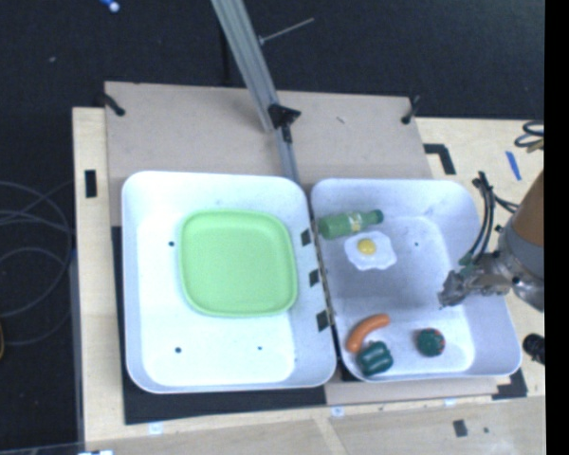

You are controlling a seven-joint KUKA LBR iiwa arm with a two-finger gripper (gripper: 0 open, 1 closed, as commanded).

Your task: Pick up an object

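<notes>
The pincer (452,290) hangs over the right-hand bin (436,202), close to that bin's right wall, with the grey wrist and a glimpse of the orange band running off behind it to the right. Whether it is spread or pressed together cannot be told at this size; nothing shows between its tips.

Nearest to it, below and a little to the left, a dark green round object (431,342) with a reddish spot sits on the bin floor, apart from the pincer. Further left along that same lower edge lie a green block-shaped toy (375,357) and, just above and touching or nearly touching it, an orange sausage-shaped piece (367,330).

Up and to the left of the pincer, well apart from it, a toy fried egg (369,251) lies flat, and just above the egg a green bottle (348,223) lies on its side against the bin's left wall.

Farther left again, across the divide, the second bin (152,216) carries a pale green square plate (238,262) lying flat.

Beyond both bins, a grey metal pole (242,41) rises at a slant from the back of the counter (199,126).
</notes>
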